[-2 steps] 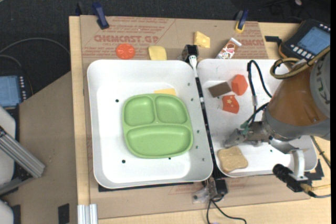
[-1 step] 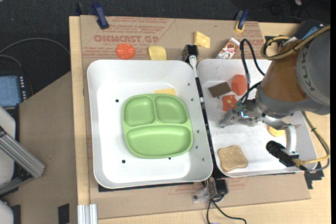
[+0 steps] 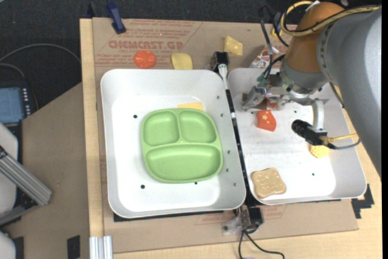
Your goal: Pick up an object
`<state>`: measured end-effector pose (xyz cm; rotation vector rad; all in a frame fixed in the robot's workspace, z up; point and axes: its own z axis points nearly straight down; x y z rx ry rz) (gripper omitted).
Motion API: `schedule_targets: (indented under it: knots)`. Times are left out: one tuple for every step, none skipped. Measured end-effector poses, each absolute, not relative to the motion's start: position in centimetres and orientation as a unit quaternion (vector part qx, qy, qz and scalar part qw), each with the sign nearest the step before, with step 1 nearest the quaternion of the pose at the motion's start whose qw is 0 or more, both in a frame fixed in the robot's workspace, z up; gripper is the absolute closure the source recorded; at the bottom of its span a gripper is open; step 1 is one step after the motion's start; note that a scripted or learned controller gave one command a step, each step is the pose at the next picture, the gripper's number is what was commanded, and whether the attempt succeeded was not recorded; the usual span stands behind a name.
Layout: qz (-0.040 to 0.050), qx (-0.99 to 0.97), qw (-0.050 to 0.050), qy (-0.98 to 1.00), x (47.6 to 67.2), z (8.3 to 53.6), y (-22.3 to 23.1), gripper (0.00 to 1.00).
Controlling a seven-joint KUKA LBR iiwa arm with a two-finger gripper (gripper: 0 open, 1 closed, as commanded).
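Note:
My gripper [image 3: 262, 97] hangs over the back left part of the right bin [image 3: 339, 182]. A red wedge-shaped object [image 3: 267, 121] lies on the bin floor just in front of and below it, very close or touching. A slice of toast [image 3: 268, 182] lies at the bin's front left. A small yellow piece [image 3: 319, 151] rests further right. The grey arm with its orange band [image 3: 315, 21] comes in from the right and hides the bin's back right corner.
The left bin [image 3: 115, 130] holds a green divided plate [image 3: 180, 145] with a pale yellow slice [image 3: 191, 106] behind it. On the cardboard behind the bins lie an orange-red item [image 3: 144, 59], two yellow pieces [image 3: 181, 61] [image 3: 233, 45], a blue clip [image 3: 115, 17] and a small packet [image 3: 262, 60].

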<state>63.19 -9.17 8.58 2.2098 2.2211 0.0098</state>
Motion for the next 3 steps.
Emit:
schedule_targets:
  knots:
    - [0.0009, 0.706, 0.003, 0.708, 62.8, 9.6, -9.3, 1.00]
    - [0.0012, 0.709, 0.005, 0.706, 58.8, 17.9, -14.0, 1.00]
    - [0.0002, 0.707, 0.001, 0.707, 58.9, 17.4, -13.6, 0.00]
